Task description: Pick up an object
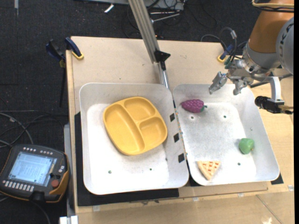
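Three small objects lie in the right bin (pixel 261 139). A purple grape bunch (pixel 193 106) sits near its far left corner. A green pepper-like piece (pixel 246 145) rests by the right wall, and a pizza slice (pixel 209 168) lies near the front edge. My gripper (pixel 227 86) hangs above the bin's far edge, right of the grapes and well clear of them. Its two fingers are spread apart with nothing between them.
The left bin (pixel 93 167) holds a yellow divided plate (pixel 135 124). A slanted metal pole (pixel 145 24) rises behind the bins and meets the divider. Clamps sit on the bench's far corners. A teach pendant (pixel 32 171) lies off the bench at the lower left.
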Controlling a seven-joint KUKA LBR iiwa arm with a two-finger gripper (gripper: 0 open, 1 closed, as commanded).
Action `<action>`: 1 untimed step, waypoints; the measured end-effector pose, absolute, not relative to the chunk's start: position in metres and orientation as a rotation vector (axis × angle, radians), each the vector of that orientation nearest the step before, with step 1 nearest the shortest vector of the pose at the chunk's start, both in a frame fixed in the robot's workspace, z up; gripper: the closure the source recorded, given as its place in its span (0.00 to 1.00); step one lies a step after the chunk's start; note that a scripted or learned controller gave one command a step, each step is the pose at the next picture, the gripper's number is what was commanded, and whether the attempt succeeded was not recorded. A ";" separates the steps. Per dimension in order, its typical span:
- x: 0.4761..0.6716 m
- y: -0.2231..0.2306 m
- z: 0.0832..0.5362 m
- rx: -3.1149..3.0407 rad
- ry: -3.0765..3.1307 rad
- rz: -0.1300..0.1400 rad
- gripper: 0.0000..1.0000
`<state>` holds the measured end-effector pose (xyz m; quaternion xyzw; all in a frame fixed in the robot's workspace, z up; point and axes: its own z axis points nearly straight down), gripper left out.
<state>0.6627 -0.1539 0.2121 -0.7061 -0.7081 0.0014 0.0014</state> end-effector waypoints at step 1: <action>0.662 -0.148 0.163 -2.216 -2.222 0.005 0.00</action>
